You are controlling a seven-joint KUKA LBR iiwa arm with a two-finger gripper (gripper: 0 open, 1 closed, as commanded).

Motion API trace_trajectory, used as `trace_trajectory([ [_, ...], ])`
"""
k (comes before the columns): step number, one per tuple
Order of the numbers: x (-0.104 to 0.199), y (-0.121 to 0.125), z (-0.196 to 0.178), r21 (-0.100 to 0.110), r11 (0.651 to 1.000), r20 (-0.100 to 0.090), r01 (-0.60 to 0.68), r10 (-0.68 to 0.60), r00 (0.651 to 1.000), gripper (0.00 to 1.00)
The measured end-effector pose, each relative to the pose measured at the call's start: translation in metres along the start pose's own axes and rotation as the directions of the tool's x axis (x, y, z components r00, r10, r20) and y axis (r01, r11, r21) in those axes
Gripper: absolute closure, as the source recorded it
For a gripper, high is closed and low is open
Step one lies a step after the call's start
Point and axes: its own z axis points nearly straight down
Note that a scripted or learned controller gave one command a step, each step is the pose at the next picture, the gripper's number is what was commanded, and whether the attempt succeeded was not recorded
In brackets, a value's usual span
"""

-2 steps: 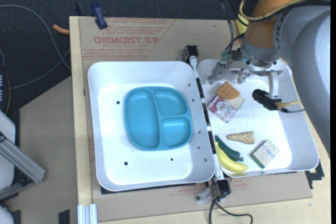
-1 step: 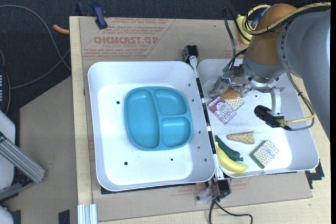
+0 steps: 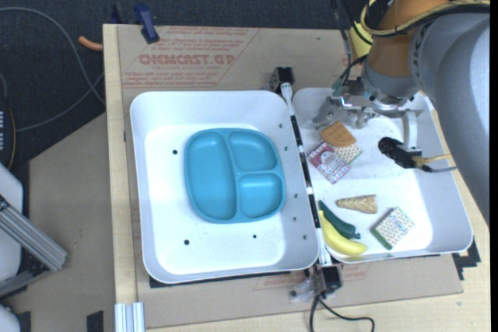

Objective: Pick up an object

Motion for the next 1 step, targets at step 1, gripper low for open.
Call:
trace_trajectory([
  [1, 0.0117, -0.0066, 0.0002, 0.004, 1.0, -0.002, 0.0, 0.0, 1.0, 0.0],
])
